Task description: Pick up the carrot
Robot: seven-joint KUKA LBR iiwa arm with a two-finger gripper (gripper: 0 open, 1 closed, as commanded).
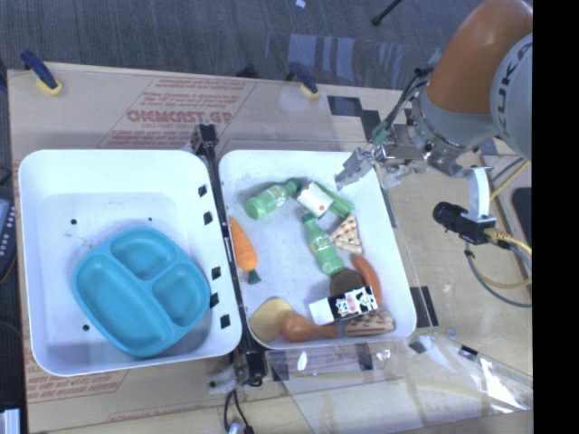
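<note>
The carrot (242,245) is orange with a small green top. It lies along the left wall of the right bin (396,269), its green end pointing toward the front. My gripper (355,170) hangs over the back right corner of that bin, well to the right of the carrot and beyond it. It hovers just past a white and red toy (316,197). Nothing shows in the gripper.
The right bin also holds two green bottles (270,199) (323,245), a waffle wedge (347,235), a sausage (367,277), a cow-patterned carton (345,305), a brown spoon-like toy (288,322) and a bread piece (369,324). A blue divided plate (140,287) lies in the left bin (36,188).
</note>
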